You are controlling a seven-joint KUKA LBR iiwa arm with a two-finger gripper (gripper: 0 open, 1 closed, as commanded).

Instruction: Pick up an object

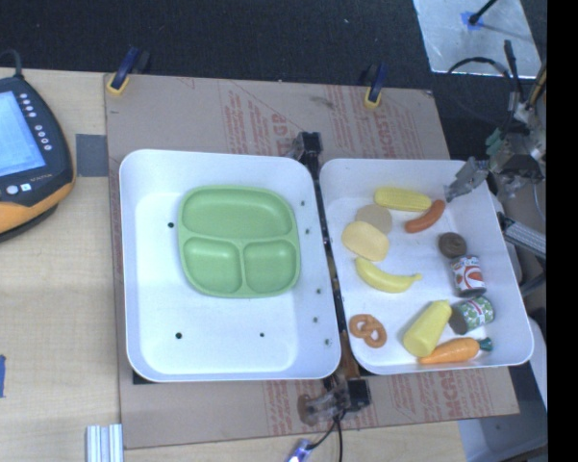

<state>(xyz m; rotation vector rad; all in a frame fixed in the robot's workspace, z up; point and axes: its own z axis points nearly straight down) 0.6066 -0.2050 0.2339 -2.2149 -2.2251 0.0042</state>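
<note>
One camera, fixed above the bench (48, 354), looks down at a slant and from some way off, taking in both white bins (144, 258) whole, with dark floor (221, 17) along the top edge

**Two bins side by side on a worktop**

The left shallow white bin (154, 345) holds a green three-compartment plastic plate (238, 240). The right shallow white bin (508, 346) holds small toy foods: yellow banana (385, 277) in the middle, brown pretzel (367, 329) front left, orange carrot (452, 352) front right.
</note>
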